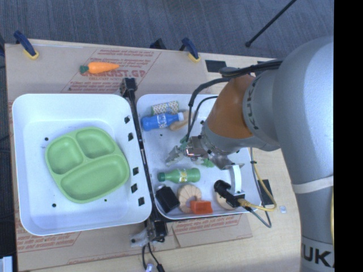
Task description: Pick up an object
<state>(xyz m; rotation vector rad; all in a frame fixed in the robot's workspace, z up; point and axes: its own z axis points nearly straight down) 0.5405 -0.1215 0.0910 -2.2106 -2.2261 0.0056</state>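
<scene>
We saw the bench (51,55) under brown cardboard (113,67), bearing two white bins: the left bin (22,163) and right bin (148,103) side by side. A toy carrot (99,68) lay far left.

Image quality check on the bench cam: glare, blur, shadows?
Camera view: even, soft lighting, weak shadows; mild glare on the white bin rims; the green divided plate is sharp; small items near the tool are soft and hard to resolve; the arm's grey casing looms large at right.

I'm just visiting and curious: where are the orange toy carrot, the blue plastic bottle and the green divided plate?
orange toy carrot (101,68), camera view, mid-body.
blue plastic bottle (157,121), camera view, its blue body.
green divided plate (88,180), camera view, largest compartment.
</scene>
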